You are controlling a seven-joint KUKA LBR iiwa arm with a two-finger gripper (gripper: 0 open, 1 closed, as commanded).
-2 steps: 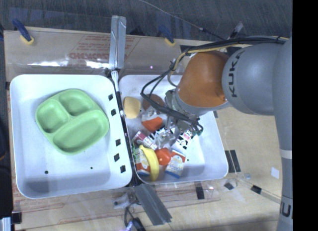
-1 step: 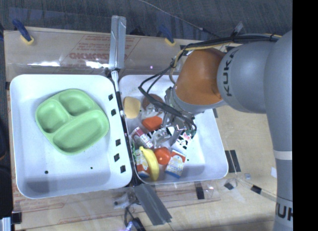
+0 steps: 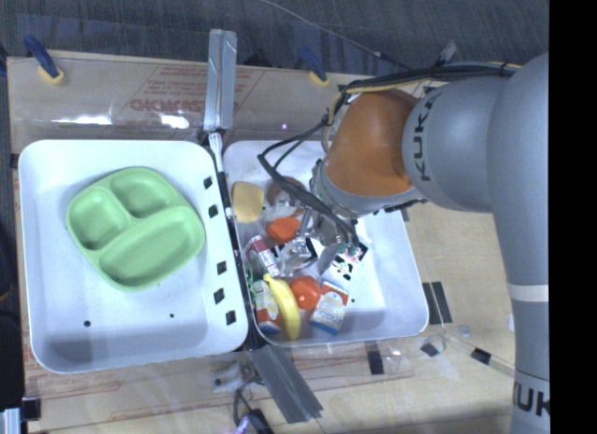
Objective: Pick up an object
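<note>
Crowded right white plastic bin [image 3: 401,278]: yellow banana [image 3: 284,303], orange round toy [image 3: 304,290], small carton [image 3: 328,311] packed along near wall. Free floor at right side. Left white bin [image 3: 56,264] mostly taken by 1 green divided plate [image 3: 135,225]; open strip along near edge.

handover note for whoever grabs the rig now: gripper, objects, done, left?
Gripper: down in the right bin, in among the clutter; open or shut can't be read from this angle.
Objects: banana, orange-red pieces, small carton and a tan round item crowd the right bin's left side. Green divided plate sits alone in the left bin.
Done: arm has reached the pile.
Left: nothing seen lifted; confirm a grasp, then raise.
</note>
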